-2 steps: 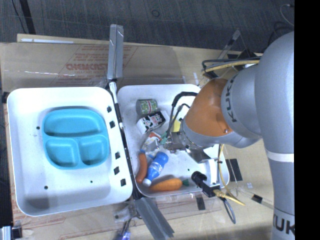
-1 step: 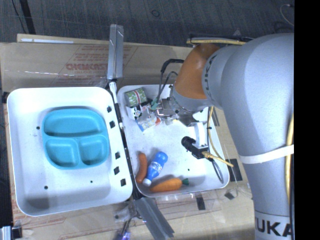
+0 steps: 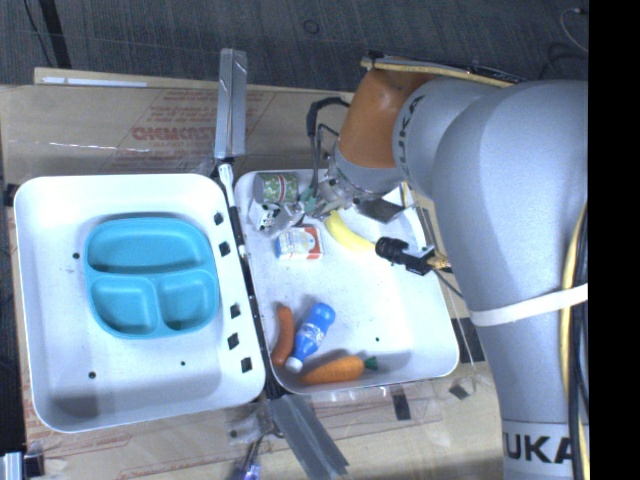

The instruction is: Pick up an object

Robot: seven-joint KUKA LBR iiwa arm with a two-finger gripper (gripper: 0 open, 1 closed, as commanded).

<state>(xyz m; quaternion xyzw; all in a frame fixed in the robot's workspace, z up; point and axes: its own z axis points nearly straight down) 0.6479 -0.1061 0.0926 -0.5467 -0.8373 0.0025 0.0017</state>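
In the right bin (image 3: 415,313) my gripper (image 3: 300,206) is down at the far end, beside a tin can (image 3: 276,187) lying on its side. A small white and red carton (image 3: 299,243) lies just in front of the gripper, and a yellow banana (image 3: 347,234) lies to its right, partly under the wrist. Toward the front of the bin lie a blue and white bottle (image 3: 310,333), a brown sausage (image 3: 284,332) and an orange carrot (image 3: 335,369).
The left bin (image 3: 40,298) holds a blue divided tray (image 3: 150,273). The grey arm (image 3: 500,218) with its orange band (image 3: 372,118) covers the right bin's far right corner. A black cable plug (image 3: 395,252) hangs over the bin by the banana.
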